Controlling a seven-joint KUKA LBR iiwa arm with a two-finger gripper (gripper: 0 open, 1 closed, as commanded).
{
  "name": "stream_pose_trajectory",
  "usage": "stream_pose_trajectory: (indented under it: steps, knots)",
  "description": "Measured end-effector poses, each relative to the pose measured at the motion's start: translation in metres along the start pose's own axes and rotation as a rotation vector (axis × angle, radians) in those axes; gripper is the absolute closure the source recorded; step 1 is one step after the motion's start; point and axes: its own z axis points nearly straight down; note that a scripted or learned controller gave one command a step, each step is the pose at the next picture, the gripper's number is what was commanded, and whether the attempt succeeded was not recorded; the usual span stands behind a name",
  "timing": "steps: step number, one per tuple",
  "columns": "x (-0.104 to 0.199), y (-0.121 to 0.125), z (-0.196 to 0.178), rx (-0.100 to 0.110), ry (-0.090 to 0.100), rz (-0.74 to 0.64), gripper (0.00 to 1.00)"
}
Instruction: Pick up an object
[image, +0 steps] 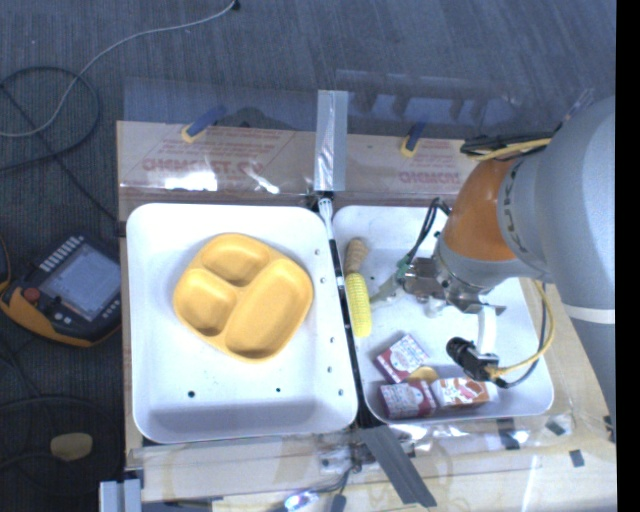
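Note:
The right bin (520, 400) holds a yellow corn cob (358, 303) along its left wall, with a small tan piece (355, 250) just above it. Near the front lie a red-and-white carton (403, 355), a darker red carton (405, 399) and an orange-red carton (463, 392). My gripper (398, 283) hangs low over the bin's middle under the orange wrist band, pointing left, just to the right of the corn cob. I see nothing held in it.
The left bin (160, 400) carries a yellow divided plate (243, 295). A black cable plug (466, 353) dangles from the wrist over the cartons. A handheld pendant (70, 290) lies on the floor at left. The arm's grey body covers the right bin's far right.

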Motion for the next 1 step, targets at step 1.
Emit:
stream_pose_trajectory:
  steps: [1]
  knots:
    - [0.0035,0.0756,0.0023,0.037,-0.001,-0.084,0.0]
